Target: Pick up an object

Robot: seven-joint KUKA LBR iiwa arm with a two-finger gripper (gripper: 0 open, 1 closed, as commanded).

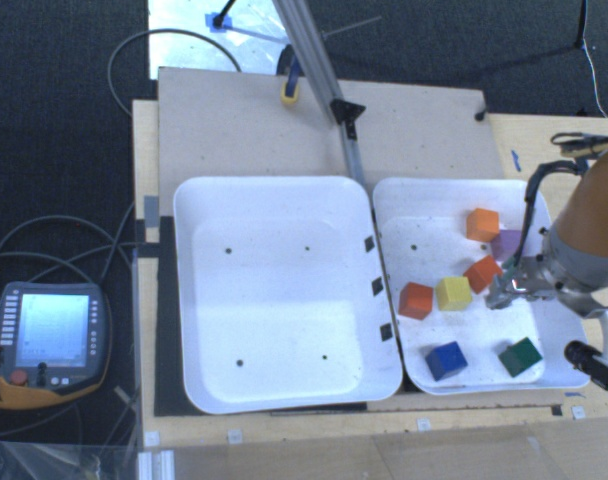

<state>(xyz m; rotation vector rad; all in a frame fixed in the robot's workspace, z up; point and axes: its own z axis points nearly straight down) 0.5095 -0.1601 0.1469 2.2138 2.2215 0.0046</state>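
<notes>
Seven blocks: all lie in the right bin, none in the left bin.
Landmark: the yellow block, near the middle of the right bin.
Red-orange block: touching or just beside the yellow block, on its bin-divider side.
Tilted orange block: just past the yellow block toward the arm, nearly under the gripper.
Orange block: farther back from the yellow block, near the purple block.
Blue block: nearer the camera than the yellow block, apart from it.
Green block: nearer the camera and toward the arm, well apart from the yellow block.
Gripper: low over the bin just beyond the tilted orange block from the yellow one; whether it is spread or closed I cannot tell, and no block is seen in it.
Handling, as a judgement: small, light, stiff cubes, not fragile; flat opposite faces give the surest hold, and smooth sides may slip if caught on a corner.
Likeliest pick: the tilted orange block, though its slant and close neighbours leave little room.
Surface: smooth white bin floor, shallow walls; a nudged cube would likely slide.
Room: pale bench, dark carpet, a teach pendant far beyond the left bin.
</notes>
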